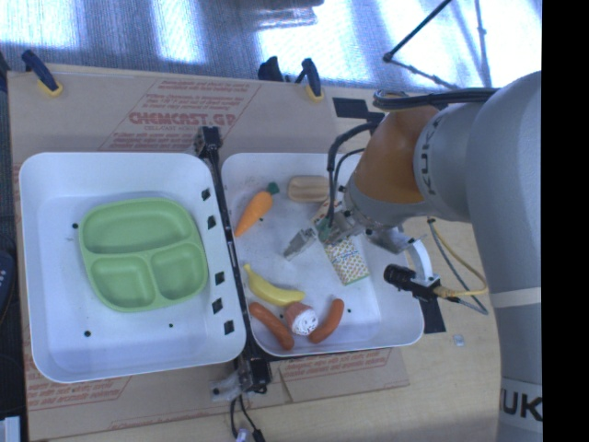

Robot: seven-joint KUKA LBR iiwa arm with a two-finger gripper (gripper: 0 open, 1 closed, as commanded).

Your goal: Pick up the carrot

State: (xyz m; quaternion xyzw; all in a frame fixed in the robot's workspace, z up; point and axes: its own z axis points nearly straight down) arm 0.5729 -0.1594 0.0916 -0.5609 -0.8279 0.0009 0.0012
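Observation:
The carrot (255, 211), orange with a green top, lies tilted in the upper left of the right bin (405, 325), close to the divider. My gripper (299, 243) hangs over the middle of that bin, right of and a little below the carrot, apart from it. Nothing shows in its grasp. The grey arm with its orange band (396, 164) reaches in from the right and covers the bin's right side.
A tan bread roll (308, 189) lies at the back of the right bin. A patterned carton (348, 260) sits just right of the gripper. A banana (271, 289), two sausages (273, 326) (328, 320) and a small white-and-red item (303, 319) lie at the front. A green divided plate (143, 251) sits in the left bin (46, 339).

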